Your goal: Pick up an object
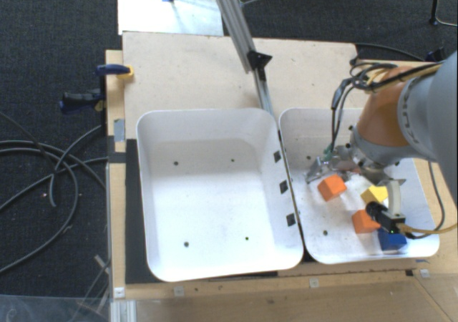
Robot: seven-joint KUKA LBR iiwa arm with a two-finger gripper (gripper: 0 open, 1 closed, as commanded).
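Where a pale tabletop [186,70] stands on dark carpet [50,27], two shallow white bins sit on it side by side, touching along their inner walls. The left bin [154,134], the wider of the two in this slanted view, shows a white floor dotted with a few small dark holes. The right bin [304,124] holds four coloured blocks. A grey arm [426,109] with an orange band [378,116] above the wrist reaches in from the right and bends down over the right bin. A slim metal rail [235,16] slants down from the top of the frame to the back edge where the bins meet. Black cables [43,163] loop on the carpet left of the tabletop, and a blue clamp [114,70] with an orange tip grips its back left corner. The arm's fingers [316,170] hang low over the right bin, near its left wall; whether they are spread or closed cannot be told from this angle. An orange block [331,187] lies tilted just beside them on the near side, and contact cannot be made out. A yellow block [376,194] sits to its right, under the wrist. A second orange block [363,222] lies nearer the front rim, with a blue block [393,241] just beside it toward the front right corner.
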